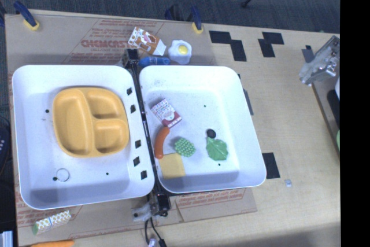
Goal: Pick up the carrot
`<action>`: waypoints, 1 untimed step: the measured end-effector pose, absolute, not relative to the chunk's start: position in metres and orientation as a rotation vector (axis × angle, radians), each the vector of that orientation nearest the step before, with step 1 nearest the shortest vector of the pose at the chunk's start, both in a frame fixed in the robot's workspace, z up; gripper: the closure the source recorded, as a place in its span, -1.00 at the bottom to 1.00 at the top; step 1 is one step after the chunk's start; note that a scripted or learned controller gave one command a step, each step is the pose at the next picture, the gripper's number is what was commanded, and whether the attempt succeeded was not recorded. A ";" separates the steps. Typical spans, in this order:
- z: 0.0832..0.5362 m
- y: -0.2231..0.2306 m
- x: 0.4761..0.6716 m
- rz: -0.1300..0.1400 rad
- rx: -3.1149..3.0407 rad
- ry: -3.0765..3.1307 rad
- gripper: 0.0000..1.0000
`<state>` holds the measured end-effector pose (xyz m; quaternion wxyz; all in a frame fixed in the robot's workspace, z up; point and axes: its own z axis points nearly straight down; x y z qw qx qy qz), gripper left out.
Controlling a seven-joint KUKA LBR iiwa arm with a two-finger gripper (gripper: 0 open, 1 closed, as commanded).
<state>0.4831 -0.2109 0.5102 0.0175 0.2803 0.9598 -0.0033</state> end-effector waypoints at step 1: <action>0.521 -0.211 0.484 -0.012 0.865 2.977 1.00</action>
